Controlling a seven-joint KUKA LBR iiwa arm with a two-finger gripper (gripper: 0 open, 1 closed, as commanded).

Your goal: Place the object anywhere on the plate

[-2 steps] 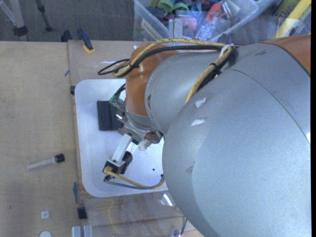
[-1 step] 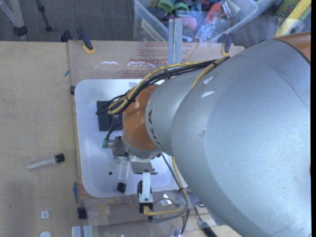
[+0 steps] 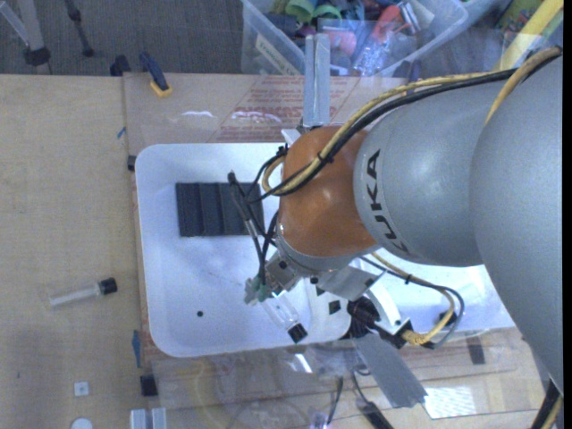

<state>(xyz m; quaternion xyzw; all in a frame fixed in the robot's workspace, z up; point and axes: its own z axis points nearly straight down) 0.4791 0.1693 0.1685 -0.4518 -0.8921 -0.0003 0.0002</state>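
White bin (image 3: 170,266) sits centre-left of the frame, rounded corners, on the wooden bench (image 3: 63,195). Inside it, upper left, a dark ribbed rectangular block (image 3: 207,209) lies flat; a small black speck (image 3: 200,312) sits near the lower-left corner of the bin floor. The grey arm (image 3: 447,168) with its orange band (image 3: 317,195) fills the right and centre of the frame, covering much of the bin and whatever lies to the right. Below the orange band, the gripper (image 3: 277,300) hangs low over the lower middle of the bin; a small clear object with a green bit (image 3: 266,291) shows at its tip, but whether it is gripped cannot be told, nor how the claw stands. No plate can be made out. On the bench, left of the bin, a clear syringe-like tube with a black cap (image 3: 82,291) lies alone. At upper frame, a clear plastic tub (image 3: 353,16) holds a jumble of coloured toys.
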